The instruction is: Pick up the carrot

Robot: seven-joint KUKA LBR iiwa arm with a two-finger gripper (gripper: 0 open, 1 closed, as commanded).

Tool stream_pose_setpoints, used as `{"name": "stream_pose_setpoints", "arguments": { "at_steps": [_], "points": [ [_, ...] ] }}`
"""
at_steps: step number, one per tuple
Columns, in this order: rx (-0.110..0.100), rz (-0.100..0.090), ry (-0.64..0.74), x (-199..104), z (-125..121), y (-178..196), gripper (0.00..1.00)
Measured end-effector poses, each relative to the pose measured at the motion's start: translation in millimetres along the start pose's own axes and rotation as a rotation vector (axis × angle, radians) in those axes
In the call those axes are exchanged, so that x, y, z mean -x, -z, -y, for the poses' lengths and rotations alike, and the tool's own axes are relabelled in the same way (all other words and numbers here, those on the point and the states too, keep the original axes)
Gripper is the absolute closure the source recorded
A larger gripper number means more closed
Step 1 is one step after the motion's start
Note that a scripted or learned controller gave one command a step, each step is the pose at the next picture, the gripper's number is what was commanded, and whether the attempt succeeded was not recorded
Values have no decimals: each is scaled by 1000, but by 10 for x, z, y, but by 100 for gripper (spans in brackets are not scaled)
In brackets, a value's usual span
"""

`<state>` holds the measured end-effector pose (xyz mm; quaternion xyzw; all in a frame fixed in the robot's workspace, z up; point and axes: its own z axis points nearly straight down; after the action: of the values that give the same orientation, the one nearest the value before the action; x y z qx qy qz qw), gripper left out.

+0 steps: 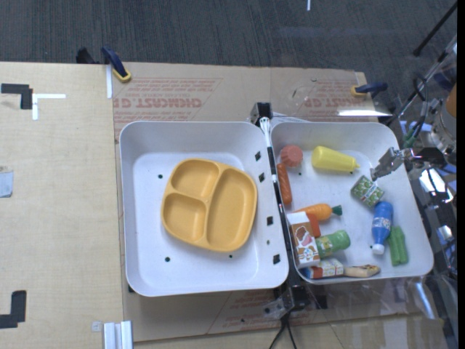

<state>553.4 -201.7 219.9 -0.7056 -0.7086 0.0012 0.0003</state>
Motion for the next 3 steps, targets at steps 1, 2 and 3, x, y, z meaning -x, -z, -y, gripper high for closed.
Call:
{"name": "stream_pose_setpoints", "arguments": {
  "at_steps": [1,2,3],
  "points": [
    [-1,-1,-80,-715,-14,-941,0],
    [1,-2,-243,-1085,159,-1280,0],
    [4,-1,-535,-1006,738,-1277,0]
  ]
}}
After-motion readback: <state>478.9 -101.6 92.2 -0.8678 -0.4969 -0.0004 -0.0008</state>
